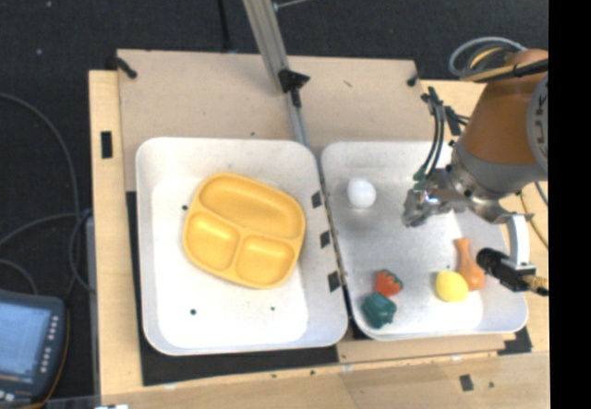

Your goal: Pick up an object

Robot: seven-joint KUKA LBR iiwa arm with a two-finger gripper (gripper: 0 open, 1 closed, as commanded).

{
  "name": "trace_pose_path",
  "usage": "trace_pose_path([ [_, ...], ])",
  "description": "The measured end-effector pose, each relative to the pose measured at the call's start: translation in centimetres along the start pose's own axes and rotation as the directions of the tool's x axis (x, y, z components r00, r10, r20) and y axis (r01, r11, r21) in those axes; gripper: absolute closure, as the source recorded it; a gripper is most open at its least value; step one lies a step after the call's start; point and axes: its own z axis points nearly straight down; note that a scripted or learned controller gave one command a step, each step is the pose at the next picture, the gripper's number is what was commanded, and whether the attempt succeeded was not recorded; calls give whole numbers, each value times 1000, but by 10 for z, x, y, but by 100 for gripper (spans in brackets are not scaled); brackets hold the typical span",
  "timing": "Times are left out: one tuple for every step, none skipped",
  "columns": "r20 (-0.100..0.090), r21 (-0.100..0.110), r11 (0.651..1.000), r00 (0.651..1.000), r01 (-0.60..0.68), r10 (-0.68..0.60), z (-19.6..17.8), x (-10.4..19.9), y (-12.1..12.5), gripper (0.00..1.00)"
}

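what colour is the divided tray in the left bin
Yellow-orange; the divided tray shows clearly in the camera view.

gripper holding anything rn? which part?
Cannot be told. The gripper sits over bare floor of the right bin; the white ball lies apart from it.

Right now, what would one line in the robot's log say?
arm: over right bin | end effector: above bin floor, near white ball | holding: nothing seen | yellow tray: left bin
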Motion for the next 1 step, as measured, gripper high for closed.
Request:
trace_pose_path([
  [-2,2,1000,1000,4,-4,-18,52,2,100],
])
